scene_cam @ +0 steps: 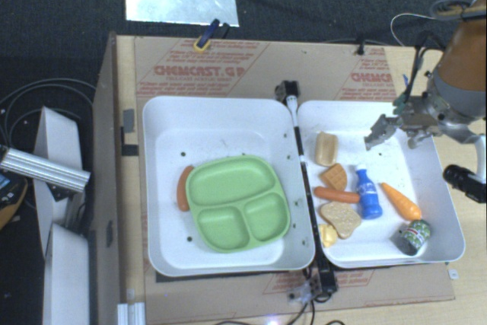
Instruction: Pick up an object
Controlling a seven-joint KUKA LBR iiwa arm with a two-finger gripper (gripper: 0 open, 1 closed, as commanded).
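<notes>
My gripper [393,139] hangs over the back right part of the right bin [449,194], open with nothing between its fingers. Below and left of it lie a pale bread piece [326,148], a square cracker [333,177], a sausage [336,195], a blue bottle [367,194], a carrot [400,200], a toast slice [342,219], a small yellow piece [327,235] and a dark can [412,235]. None of them touches the gripper.
The left bin [163,133] holds a green divided plate [237,202] with a second sausage [183,188] beside its left edge. A ridge [299,156] separates the bins. Cables and metal parts lie left of the bench.
</notes>
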